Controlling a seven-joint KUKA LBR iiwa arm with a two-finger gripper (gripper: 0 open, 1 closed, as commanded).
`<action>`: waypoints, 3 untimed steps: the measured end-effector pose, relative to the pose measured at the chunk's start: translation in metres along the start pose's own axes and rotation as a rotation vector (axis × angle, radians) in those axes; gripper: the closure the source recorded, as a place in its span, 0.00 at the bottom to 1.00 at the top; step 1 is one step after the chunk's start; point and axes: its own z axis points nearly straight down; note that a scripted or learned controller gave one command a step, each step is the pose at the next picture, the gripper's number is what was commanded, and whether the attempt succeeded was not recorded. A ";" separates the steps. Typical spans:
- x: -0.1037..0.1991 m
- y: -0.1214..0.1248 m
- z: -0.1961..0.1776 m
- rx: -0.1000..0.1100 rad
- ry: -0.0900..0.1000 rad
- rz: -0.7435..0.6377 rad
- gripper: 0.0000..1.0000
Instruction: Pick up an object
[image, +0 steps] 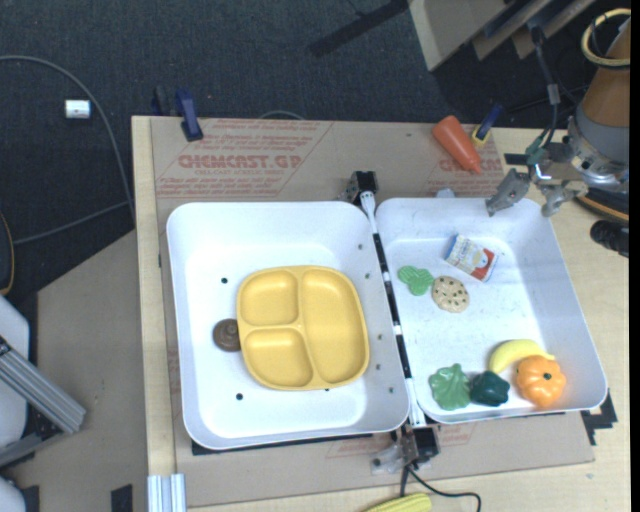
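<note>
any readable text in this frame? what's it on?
"CHEMCAST GP", red print on the brown board under the bins, behind the left bin.
Smaller red lines around it: too blurred to read.
Small packet in the right bin: printing too small to read.

Brown disc half hidden under yellow plate; arm cut off at right edge.

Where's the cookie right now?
The cookie lies in the right bin, near its middle, just right of a green leaf and below the small white packet.
</note>
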 end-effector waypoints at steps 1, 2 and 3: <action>0.003 -0.046 0.117 0.001 0.000 0.001 0.00; 0.064 -0.012 0.117 -0.002 0.000 -0.001 0.00; 0.064 -0.011 0.107 -0.005 -0.001 -0.002 1.00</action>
